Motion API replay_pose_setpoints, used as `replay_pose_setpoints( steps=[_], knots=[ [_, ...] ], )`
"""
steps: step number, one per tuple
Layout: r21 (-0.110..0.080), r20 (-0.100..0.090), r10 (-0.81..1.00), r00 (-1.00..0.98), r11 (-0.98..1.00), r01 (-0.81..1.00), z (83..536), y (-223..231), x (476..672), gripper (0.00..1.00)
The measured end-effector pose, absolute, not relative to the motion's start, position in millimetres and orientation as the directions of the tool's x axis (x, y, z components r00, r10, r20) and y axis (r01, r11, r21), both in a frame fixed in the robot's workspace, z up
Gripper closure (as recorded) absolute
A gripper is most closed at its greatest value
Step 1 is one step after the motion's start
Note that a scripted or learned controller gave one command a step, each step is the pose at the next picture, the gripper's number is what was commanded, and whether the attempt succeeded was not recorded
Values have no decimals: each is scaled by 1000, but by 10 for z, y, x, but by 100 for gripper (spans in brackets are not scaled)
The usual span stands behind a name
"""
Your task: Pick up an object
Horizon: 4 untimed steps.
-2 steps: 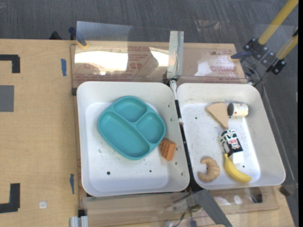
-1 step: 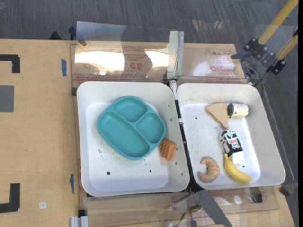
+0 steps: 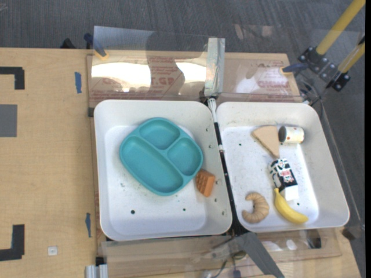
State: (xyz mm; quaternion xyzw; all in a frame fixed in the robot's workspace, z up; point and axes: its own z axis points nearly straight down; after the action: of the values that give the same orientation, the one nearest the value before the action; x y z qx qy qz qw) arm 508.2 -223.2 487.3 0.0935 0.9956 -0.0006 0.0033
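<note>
Two shallow white bins sit side by side on a wooden table (image 3: 40, 172), seen from above at a slant. The left bin (image 3: 110, 213) holds a teal divided plate (image 3: 161, 156) with three compartments, set near the bin's middle. An orange block (image 3: 204, 182) lies touching the plate's lower right rim, close to the wall shared with the neighbouring bin.

The right bin (image 3: 330, 184) carries five things. A tan wedge (image 3: 267, 138) lies toward the back, and a small white cylinder (image 3: 291, 135) with a dark end rests just beside it on the right. Below them stands a black-and-white patterned item (image 3: 282, 173) (its exact kind is too small to tell), with a white stick-like piece (image 3: 291, 191) running under it. A banana (image 3: 288, 208) curves along the front right, touching the patterned item's lower end. A croissant (image 3: 255, 206) sits near the front, just left of the banana and apart from it.

The pincer's state cannot be told from this view.
</note>
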Motion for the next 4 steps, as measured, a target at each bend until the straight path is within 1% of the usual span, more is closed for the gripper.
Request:
replay_pose_setpoints(
  steps=[1, 2, 3, 4],
  knots=[
    [1, -4, 537, -844, 844, 537, 4870, -2235, 4800, 100],
    [-2, -10, 150, -989, 989, 150, 4867, -2230, 5198, 100],
    [1, -5, 468, -883, 883, 468, 4871, -2235, 4945, 100],
    [1, -3, 729, -684, 684, 729, 4866, -2236, 4801, 100]
  ],
)
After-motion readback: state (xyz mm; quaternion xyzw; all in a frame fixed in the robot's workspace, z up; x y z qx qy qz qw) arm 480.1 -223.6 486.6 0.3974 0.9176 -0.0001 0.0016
